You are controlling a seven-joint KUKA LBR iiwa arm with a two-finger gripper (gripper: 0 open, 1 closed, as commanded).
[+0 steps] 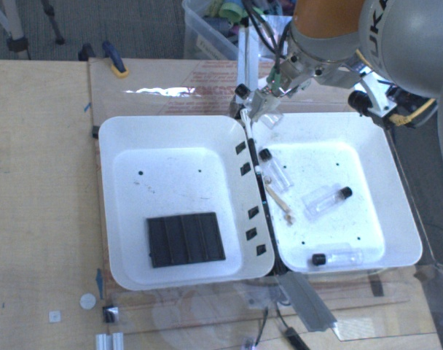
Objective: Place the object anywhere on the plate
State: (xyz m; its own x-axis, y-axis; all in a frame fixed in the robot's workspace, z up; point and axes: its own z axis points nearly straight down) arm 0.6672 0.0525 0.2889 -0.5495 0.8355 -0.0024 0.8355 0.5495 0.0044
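From the overhead camera, I see my claw (259, 108) hovering above the bins' shared rear rim; whether it is apart or together, I cannot tell. The vials (328, 198) lie in the right bin (400, 195); the black plate (186, 238) carries nothing. I judge placement entirely undone.

A light wooden bench (32, 195) stands on grey carpet (119, 13), a cluttered clear tub (214, 20) behind.

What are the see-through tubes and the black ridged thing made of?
The clear tubes with black caps in the right white bin look like glossy plastic or glass, since the bin shows through. The black ridged rectangular plate looks matte, maybe plastic or rubber.
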